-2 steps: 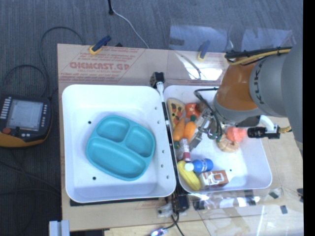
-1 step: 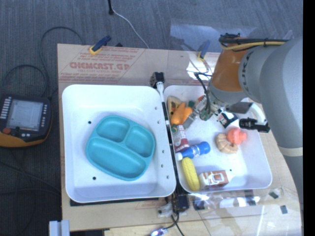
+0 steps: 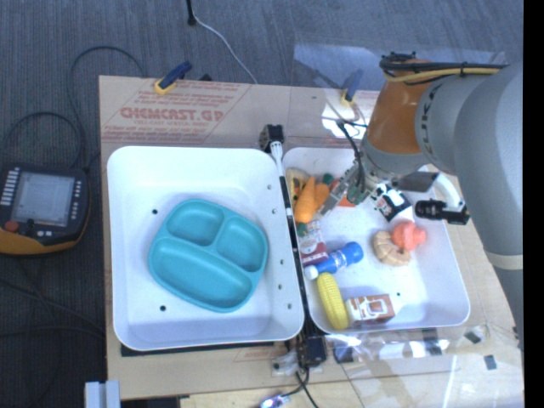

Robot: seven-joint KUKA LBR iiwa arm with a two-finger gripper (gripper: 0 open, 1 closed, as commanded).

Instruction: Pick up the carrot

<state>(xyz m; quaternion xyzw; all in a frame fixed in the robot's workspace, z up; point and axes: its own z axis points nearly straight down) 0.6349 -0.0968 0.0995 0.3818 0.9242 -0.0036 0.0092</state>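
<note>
The carrot [image 3: 309, 199] lies in the right bin [image 3: 442, 300] against its left wall, near the far end, with its long axis slanting from lower left up toward the right. The gripper [image 3: 344, 189] is low at the carrot's upper right end, touching or just beside it. How far it is open I cannot tell, since dark wrist parts and clutter blur the fingertips.

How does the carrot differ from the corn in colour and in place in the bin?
The carrot is orange; the corn is yellow. The carrot lies near the bin's far left corner, beside the hand; the corn lies near the front wall, next to a small carton. Both are in the right bin.
</note>
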